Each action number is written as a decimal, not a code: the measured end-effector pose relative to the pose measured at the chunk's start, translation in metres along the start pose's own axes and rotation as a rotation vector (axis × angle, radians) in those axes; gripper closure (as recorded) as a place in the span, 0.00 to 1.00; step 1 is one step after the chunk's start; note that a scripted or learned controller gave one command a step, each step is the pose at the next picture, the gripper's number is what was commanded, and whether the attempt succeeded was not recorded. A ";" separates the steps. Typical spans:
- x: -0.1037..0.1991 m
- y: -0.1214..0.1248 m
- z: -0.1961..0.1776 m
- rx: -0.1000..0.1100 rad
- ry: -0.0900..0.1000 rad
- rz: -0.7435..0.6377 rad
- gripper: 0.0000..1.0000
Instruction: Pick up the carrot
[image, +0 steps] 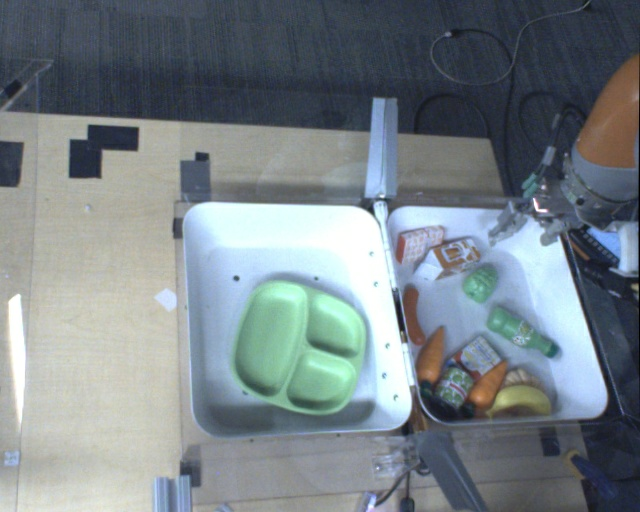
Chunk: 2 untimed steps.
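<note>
White shallow plastic bins: two, the left bin and the right bin, side by side mid-frame.
Green divided plastic tray: one, three compartments.
Orange tapered carrots: two, one and another, lower right.
Yellow banana: one.
Green plastic bottle: one.
Small printed cartons: two, a red-and-white carton and an orange-and-white carton.
Red sausage: one.

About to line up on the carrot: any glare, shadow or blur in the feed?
Camera view: soft overall; the carrot is readable, unglared; the right bin wall is bright white; the pincer is small, blurred; the green tray casts a soft shadow.
</note>
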<state>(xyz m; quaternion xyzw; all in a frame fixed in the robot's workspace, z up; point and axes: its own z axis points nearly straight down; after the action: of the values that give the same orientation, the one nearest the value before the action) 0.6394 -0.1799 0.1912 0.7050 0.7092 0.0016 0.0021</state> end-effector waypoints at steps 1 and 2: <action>0.063 -0.091 -0.056 -0.001 0.000 -0.216 0.00; 0.104 -0.115 0.006 0.000 0.001 -0.712 0.00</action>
<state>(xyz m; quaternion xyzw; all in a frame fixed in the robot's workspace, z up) 0.5242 -0.0769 0.1849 0.4135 0.9105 0.0012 0.0024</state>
